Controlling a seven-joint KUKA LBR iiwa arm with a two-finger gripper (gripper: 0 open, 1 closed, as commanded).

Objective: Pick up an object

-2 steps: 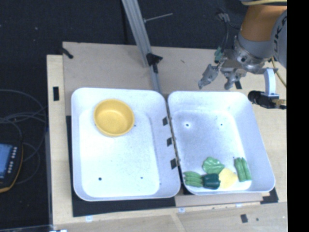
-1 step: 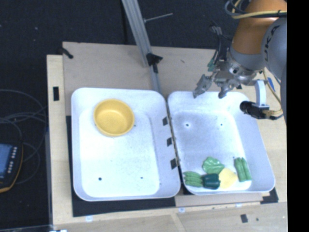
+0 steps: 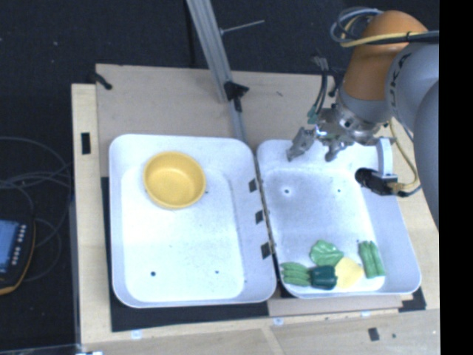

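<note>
Pile of small items, green pieces (image 3: 325, 254) and a yellow one (image 3: 349, 272), sits at the right bin's (image 3: 384, 213) near edge. Gripper (image 3: 316, 148) hangs over that bin's far edge, jaws spread apart, gripping nothing. Yellow bowl (image 3: 174, 179) in left bin (image 3: 185, 272).

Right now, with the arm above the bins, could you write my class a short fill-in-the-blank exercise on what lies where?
1. The yellow bowl sits in the ____ bin.
2. The claw hovers over the far edge of the ____ bin.
3. The small green and yellow toys are heaped in the right bin's ____ corner.

Missing words: left; right; near
</note>
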